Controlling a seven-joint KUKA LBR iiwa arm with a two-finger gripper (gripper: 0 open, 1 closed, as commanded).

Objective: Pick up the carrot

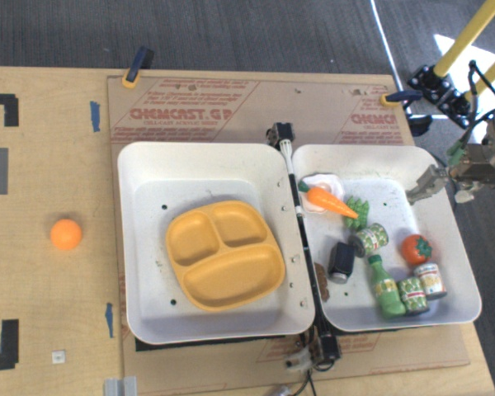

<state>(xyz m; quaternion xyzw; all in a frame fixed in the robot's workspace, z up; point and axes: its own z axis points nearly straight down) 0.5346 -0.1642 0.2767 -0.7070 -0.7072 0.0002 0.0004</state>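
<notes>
You've got open floor in the right bin along its far and right side, so coming in from there is easy. The carrot is crowded though: a white piece touches its far end, green leafy bit at the other. A black cup and green can sit just nearer you.

We find the scene evenly and brightly lit from above, with soft, short shadows. Mild glare whitens the bins' rims. A sunlit patch marks the floor upper right. Focus is slightly soft throughout.
</notes>
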